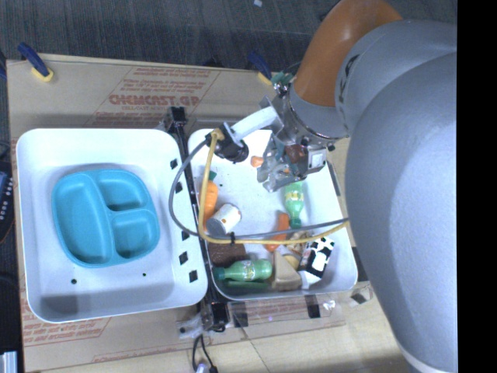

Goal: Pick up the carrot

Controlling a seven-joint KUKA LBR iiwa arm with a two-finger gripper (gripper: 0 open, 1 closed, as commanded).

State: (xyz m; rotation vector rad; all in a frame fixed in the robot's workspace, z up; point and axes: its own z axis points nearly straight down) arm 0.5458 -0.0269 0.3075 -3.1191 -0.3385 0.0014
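The hand [281,165] hangs low in the right bin [342,231], toward its far side, and whether it is apart or together cannot be told from this slanted view, since the wrist hardware hides the tips; nothing is visibly between them. Just below the hand stands 1 small green bottle [293,202], close enough that a descent could knock it over. The carrot [210,196] lies well to the hand's left, along the bin's left wall, with a yellow cable [203,179] looping right beside it and a small white cylinder [226,217] touching or nearly touching its lower end. The likely trouble, as a judgement: the hand would need to cross left, and a grab there could snag the cable or pinch the cylinder instead, or the wall could block 1 side of the grip. Farther from the hand, at the near end of the bin, lie a second green bottle [246,270] on its side, a black-and-white toy [316,257] and 1 or 2 small orange pieces too cluttered to name. That makes 1 carrot and 2 green bottles. Farthest left, the other bin [46,286] holds 1 blue divided tray [105,214]. Both bins, 2 in all, sit on the worktop [116,92].
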